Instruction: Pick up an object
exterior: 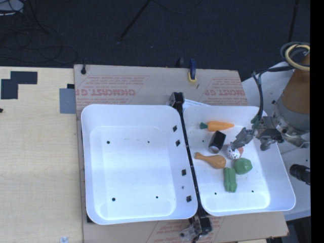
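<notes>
- White right bin [273, 199] holds a carrot [220, 126], black cylinder [217, 142], orange gourd [212, 160], green pieces [237, 172].
- Pincer [239, 143] hovers over a small white object [234, 154]; its opening cannot be made out.
- Left bin [96, 135] adjoins.

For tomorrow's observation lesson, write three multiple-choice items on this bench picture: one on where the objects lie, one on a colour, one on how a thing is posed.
1. Which bin holds the objects?
A. left
B. right
C. both

2. What colour is the toy carrot's body?
A. orange
B. blue
C. white

3. How is the black cylinder posed?
A. hanging from the arm
B. stacked on the carrot
C. lying in the bin

Key: 1 B, the objects all lie in the right bin. 2 A, the toy carrot is orange with a green end. 3 C, the black cylinder lies on the bin floor.
</notes>
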`<action>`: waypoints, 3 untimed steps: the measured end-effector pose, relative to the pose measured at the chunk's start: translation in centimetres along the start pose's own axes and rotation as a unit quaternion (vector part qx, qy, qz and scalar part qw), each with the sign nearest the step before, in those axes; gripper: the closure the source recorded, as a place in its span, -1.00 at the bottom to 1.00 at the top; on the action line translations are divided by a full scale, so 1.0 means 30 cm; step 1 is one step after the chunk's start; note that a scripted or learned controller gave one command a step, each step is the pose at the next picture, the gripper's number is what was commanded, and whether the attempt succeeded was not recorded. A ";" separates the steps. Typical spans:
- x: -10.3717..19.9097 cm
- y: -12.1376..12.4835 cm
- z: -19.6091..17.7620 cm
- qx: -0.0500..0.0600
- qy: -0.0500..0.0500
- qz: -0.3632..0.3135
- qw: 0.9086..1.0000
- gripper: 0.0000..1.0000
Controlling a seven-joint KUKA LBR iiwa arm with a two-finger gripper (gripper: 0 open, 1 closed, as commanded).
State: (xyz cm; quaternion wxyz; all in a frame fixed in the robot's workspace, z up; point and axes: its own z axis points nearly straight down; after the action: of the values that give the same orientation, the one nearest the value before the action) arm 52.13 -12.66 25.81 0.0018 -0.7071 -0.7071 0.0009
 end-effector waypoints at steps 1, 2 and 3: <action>0.095 -0.070 0.487 0.005 0.002 -0.001 1.000 -1.00; 0.085 -0.062 0.462 0.000 0.000 0.001 1.000 -1.00; 0.047 0.015 -0.563 -0.010 -0.003 -0.001 1.000 -1.00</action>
State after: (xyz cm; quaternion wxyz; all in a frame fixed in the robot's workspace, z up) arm 52.66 -11.28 42.71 -0.0073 -0.7065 -0.7076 -0.0046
